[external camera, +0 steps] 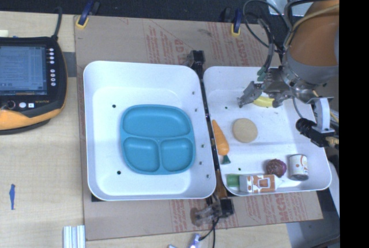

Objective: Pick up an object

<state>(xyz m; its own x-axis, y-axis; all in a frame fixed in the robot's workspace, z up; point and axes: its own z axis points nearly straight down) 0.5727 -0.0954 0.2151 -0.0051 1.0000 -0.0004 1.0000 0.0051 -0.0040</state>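
Observation:
My gripper [263, 96] hangs in the upper part of the right bin [228, 82], its two fingers spread open. A small yellow object [264, 102] lies just under it, between the fingertips, and is partly hidden by them. Below it in the same bin lie a tan round disc [245, 130], an orange carrot [219, 137] along the left wall, a dark red lump [276, 168], a small can [298, 166] and a flat green and orange packet [252, 183] along the front wall.
The left bin [98, 126] holds a blue divided plate [157, 138]. A control tablet [26, 82] lies on the bench at the far left. Cables loop above the arm's wrist at the upper right.

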